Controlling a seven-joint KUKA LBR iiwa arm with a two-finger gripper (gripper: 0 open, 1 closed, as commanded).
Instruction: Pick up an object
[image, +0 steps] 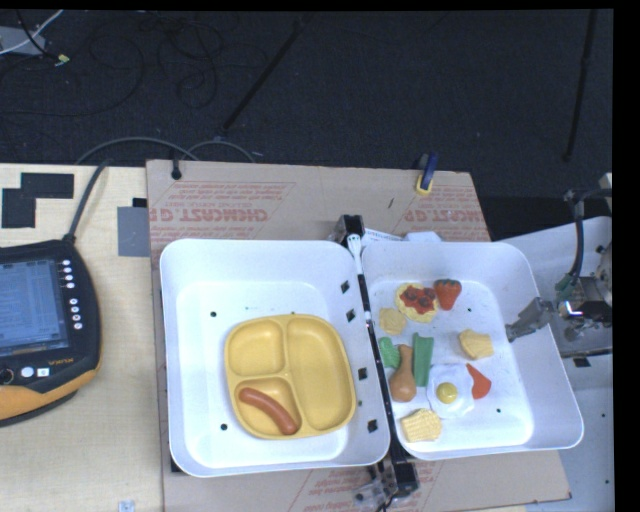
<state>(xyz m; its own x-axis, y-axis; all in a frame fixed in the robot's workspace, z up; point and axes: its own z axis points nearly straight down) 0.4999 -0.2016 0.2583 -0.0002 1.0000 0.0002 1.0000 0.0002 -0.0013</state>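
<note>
Pincer (527, 322) at right rim of right bin (545, 420), state cannot tell, grasping nothing visible. Nearest toy: cheese wedge (476, 345), just left of pincer, carrot (479, 381) below it. Risk: toys crowded, descent may nudge neighbours or clip rim.

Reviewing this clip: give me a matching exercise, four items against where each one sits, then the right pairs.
Items:
1. sausage
2. fried egg
3. strawberry
4. gripper

Places:
A. right bin, far side, beside the pizza
B. over the right bin's right edge
C. yellow tray, near compartment
D. right bin, near side, beside the drumstick

Pairs: 1-C, 2-D, 3-A, 4-B
</note>
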